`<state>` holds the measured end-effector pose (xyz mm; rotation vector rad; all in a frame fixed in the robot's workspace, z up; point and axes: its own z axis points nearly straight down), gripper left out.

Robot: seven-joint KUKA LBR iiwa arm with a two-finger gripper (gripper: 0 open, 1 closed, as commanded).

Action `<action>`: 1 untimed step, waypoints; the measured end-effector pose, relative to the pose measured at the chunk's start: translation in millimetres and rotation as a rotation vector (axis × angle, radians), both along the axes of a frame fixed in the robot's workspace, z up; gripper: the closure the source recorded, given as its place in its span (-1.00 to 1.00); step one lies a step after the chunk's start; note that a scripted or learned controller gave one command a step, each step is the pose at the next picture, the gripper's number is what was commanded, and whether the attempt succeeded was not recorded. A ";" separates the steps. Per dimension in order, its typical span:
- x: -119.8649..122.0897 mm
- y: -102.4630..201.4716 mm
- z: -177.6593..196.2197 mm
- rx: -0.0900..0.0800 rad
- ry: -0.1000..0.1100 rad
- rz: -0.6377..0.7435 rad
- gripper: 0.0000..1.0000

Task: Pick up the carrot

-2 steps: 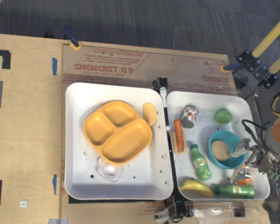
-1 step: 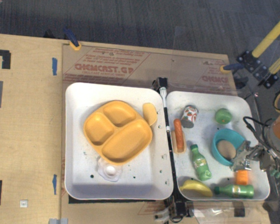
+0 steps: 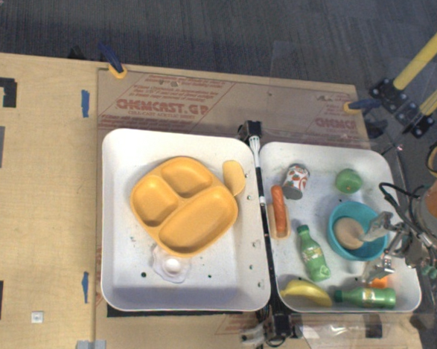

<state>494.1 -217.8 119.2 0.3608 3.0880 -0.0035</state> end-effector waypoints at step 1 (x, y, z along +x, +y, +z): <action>-0.8 -7.9 -14.0 -0.012 -0.007 0.162 -1.00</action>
